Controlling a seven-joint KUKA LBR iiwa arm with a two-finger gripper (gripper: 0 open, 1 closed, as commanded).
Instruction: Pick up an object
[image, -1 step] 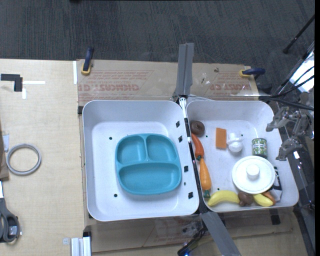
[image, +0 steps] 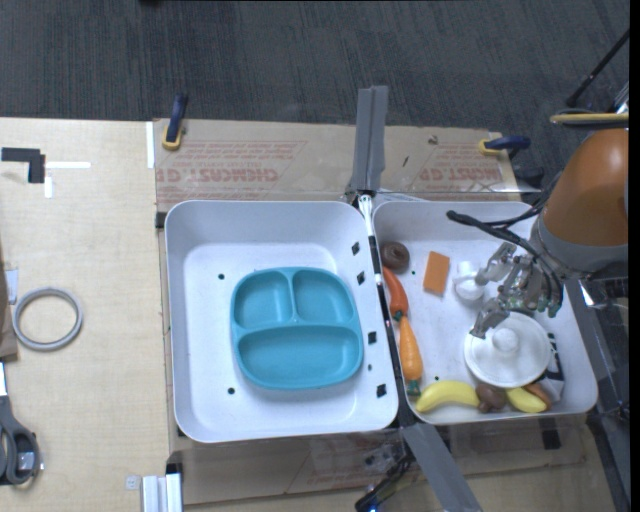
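Observation:
The right bin (image: 575, 395) holds several small items. There is a brown doughnut (image: 396, 256), an orange block (image: 436, 272), a red-orange pepper (image: 397, 293) and a carrot (image: 410, 350). A banana (image: 447, 396) lies along the front wall. A white round lid-like piece (image: 508, 352) lies beside a second yellow fruit (image: 527, 400) and a brown piece (image: 490, 398). My gripper (image: 488, 296) hangs over the middle of this bin, just above the white round piece. It is open, with nothing between its fingers. A small white object (image: 466, 290) lies just to its left.
The left bin (image: 190, 330) holds a blue divided plate (image: 297, 327). A grey ring of tape (image: 45, 318) and scissors (image: 18, 452) lie on the bench at the far left. The arm's orange band (image: 596, 190) rises over the right bin's far right corner.

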